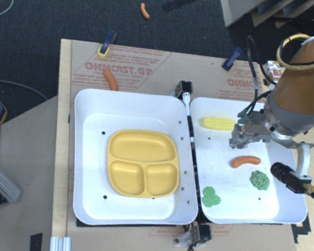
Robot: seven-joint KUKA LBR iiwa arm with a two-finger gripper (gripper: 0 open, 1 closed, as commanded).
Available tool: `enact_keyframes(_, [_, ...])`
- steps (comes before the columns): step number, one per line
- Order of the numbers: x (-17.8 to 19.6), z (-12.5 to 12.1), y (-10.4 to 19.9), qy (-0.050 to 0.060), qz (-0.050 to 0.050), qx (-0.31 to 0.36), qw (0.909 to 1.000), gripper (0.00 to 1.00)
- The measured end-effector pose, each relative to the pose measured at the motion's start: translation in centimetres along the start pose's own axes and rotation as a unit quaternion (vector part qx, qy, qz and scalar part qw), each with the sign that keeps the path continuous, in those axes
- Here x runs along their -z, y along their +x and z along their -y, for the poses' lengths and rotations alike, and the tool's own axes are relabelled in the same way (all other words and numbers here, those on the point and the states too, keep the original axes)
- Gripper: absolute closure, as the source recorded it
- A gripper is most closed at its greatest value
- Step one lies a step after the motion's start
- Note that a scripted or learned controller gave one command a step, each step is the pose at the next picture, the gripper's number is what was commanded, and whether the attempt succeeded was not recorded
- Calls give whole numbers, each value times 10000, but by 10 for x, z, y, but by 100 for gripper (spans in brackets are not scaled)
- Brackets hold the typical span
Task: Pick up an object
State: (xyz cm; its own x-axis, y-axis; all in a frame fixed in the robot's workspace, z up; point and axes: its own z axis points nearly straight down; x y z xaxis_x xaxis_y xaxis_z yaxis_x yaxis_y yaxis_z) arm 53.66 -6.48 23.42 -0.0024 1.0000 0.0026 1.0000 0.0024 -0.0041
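Observation:
In the right white bin (281, 211) lie a yellow corn cob (218, 123) at the back left, a red sausage (245, 161) in the middle, a dark green broccoli floret (260, 180) to its right, and a light green piece (211, 197) near the front left. My gripper (240, 141) hangs low over the right bin, just behind the sausage and to the right of the corn cob. Nothing shows between its tips.
The left white bin (87, 159) holds a yellow three-compartment tray (142, 163). An orange sausage (111, 80) lies on the board behind the left bin, another (145, 10) on the dark floor. Blue clamps (106, 44) (232, 59) hold the board's back edge. A black clip divides the bins.

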Motion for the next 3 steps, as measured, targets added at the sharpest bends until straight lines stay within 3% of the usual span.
enact_keyframes(1, [-1,33,14,3,4,-10,10000,100])
enact_keyframes(3, [-19,32,13,3,7,-15,10000,100])
